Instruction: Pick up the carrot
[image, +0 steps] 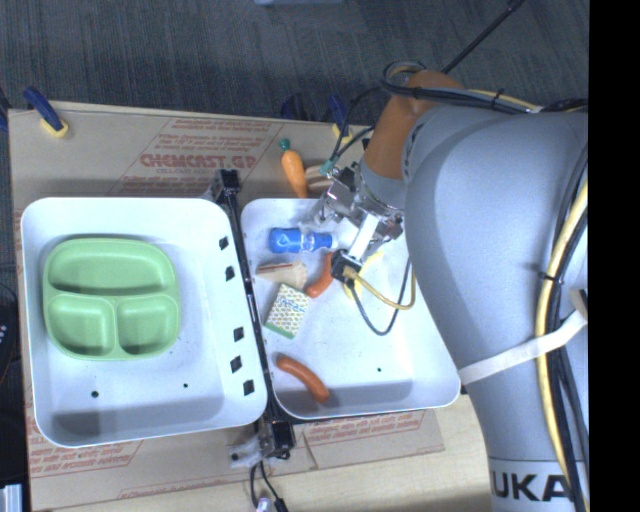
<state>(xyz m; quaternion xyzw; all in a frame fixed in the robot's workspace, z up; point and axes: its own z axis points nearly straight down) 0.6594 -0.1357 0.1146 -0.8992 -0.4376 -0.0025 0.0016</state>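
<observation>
**Q:** Since the arm (480, 230) is the biggest thing, start there. Why is it bent like that?

**A:** It comes in from the right of frame and folds over the right bin (420, 385), wrist aimed at that bin's upper rim. My read is that it's set up for a reach toward the top edge, which is where the target lies.

**Q:** And the bins?

**A:** The left bin (200, 390) holds a green divided tray (110, 295). Both bins sit on printed cardboard (200, 155), probably a bench liner.

**Q:** What's in the right bin, big to small?

**A:** There's an orange sausage (302, 377) at the lower left, a blue bottle (290, 240) at the upper left, a patterned packet (288, 310) and a tan chunk (282, 268). A small orange-red piece (320, 282) lies mid-bin. The orange ones look like decoys and could get picked by mistake.

**Q:** Where's the carrot?

**A:** The carrot (292, 172) is orange with a green tip pointing up-frame, at upper centre. It lies on the cardboard just outside the right bin's upper rim, not in either bin.

**Q:** How does it sit against the gripper?

**A:** The gripper (330, 198) is just right of the carrot and slightly lower, over the rim. The two are close, but I can't tell if they touch. Nothing is visibly held. Whether the grip is spread or closed I can't tell either, because wrist hardware hides it.
</observation>
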